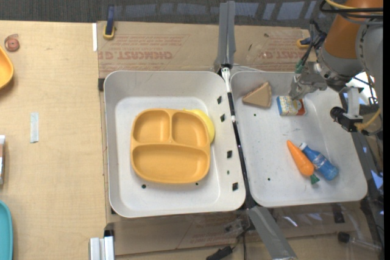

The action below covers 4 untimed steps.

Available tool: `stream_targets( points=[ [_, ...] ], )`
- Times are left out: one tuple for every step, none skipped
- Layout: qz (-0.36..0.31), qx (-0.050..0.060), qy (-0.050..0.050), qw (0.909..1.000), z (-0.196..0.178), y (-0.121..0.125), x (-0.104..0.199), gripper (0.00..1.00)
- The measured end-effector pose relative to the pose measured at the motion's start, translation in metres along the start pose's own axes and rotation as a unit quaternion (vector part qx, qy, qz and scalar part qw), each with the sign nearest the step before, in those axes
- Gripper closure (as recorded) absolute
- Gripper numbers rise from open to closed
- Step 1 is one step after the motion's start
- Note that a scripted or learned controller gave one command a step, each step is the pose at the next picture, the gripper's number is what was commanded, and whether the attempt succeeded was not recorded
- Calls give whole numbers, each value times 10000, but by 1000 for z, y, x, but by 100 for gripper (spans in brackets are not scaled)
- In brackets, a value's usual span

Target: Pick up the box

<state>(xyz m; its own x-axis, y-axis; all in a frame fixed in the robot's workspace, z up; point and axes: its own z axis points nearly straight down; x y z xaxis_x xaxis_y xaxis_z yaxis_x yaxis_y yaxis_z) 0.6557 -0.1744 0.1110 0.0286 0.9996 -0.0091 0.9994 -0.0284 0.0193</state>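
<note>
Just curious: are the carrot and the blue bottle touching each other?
Touching. In the camera view the carrot lies right against the blue bottle, no gap between them.

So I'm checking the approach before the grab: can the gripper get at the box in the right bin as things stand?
Probably yes. The gripper hangs right above the box, and the brown wedge beside it lies apart, leaving the way down free.

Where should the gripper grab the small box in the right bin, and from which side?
Probably from above, across the short sides of the small box. It lies flat near the right bin's back edge, with the tan wedge close on its left, so a side approach looks cramped. The gripper is right at it.
</note>
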Motion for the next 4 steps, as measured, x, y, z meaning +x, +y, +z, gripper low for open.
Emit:
stream_targets(
  points=[
    [-1,1,0,10000,0,0,0,0],
    [-170,108,45,9998,20,-20,11,0],
    [-159,112,44,9998,12,-21,10,100],
    [-355,105,42,9993,-114,-2,81,100]
  ],
)
